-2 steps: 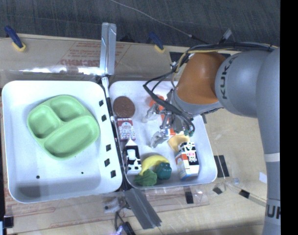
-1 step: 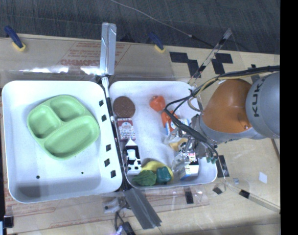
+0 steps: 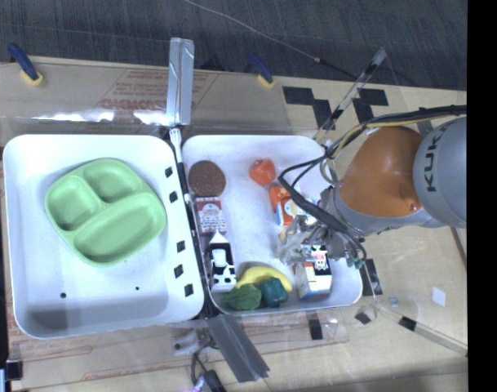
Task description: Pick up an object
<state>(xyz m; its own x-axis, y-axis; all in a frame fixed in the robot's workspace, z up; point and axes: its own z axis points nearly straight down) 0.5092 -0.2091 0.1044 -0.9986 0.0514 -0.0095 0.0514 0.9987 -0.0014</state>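
The right bin (image 3: pixel 248 149) is the landmark. The arm (image 3: pixel 387 178) reaches over its right wall, and the gripper (image 3: pixel 307 242) hangs low inside, toward the near right corner. Left of this bin, the other bin (image 3: pixel 19 219) holds a green divided plate (image 3: pixel 105 211). Just below the gripper stands a small carton (image 3: pixel 316 278); an orange packet (image 3: pixel 282 205) lies just above. Whether the jaws are spread or closed, I cannot tell.

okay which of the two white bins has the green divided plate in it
The left bin holds the green divided plate. The right bin holds the small items and the gripper.
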